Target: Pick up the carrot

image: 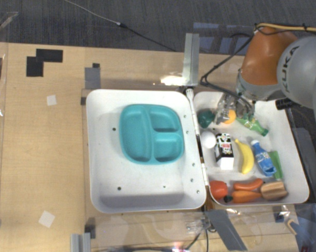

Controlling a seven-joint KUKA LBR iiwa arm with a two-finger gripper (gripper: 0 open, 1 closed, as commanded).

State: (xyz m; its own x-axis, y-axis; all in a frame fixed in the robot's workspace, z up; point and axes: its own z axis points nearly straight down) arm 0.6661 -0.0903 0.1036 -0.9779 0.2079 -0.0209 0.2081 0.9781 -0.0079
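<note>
Pincer (227, 111) low in right bin (297, 156), over an orange item; grip unclear. Carrot (247, 196) lies well apart, near front edge.

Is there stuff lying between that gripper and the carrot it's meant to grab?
Yes. The gripper sits at the far end of the right bin, while the carrot lies at the near end. The milk carton and banana lie between them.

A robotics lab: a grey and orange arm (284, 62) over a wooden bench (37, 156) with two white bins (103, 193) to its left, black markers (42, 61) far left, cables (221, 70) beside it, dark carpet (121, 4) behind
</note>
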